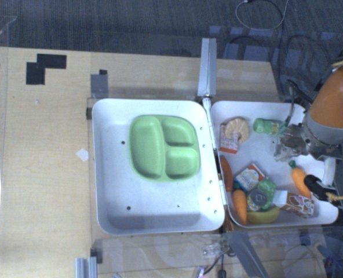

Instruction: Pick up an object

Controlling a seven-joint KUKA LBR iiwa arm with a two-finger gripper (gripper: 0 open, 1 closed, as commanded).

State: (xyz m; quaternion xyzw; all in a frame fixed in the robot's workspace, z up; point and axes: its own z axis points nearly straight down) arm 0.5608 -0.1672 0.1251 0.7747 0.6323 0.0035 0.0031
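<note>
The right bin (258,155) holds several items. A round biscuit pack (235,133) and a green bottle (268,126) lie at its far side. A colourful box (250,176), a green can (259,197), an orange carrot (239,206) and a banana (264,215) crowd its near side. A second carrot (300,181) and a red-and-white packet (300,204) lie at its right. My gripper (287,146) hangs low over the bin's right part, just right of the green bottle and above the second carrot. Nothing shows in its grasp.
The left bin (110,172) holds a light green divided tray (163,146). A metal divider post (206,68) stands between the bins at the back. The grey and orange arm (334,112) covers the right bin's far right corner. Cables (264,16) lie behind the bench.
</note>
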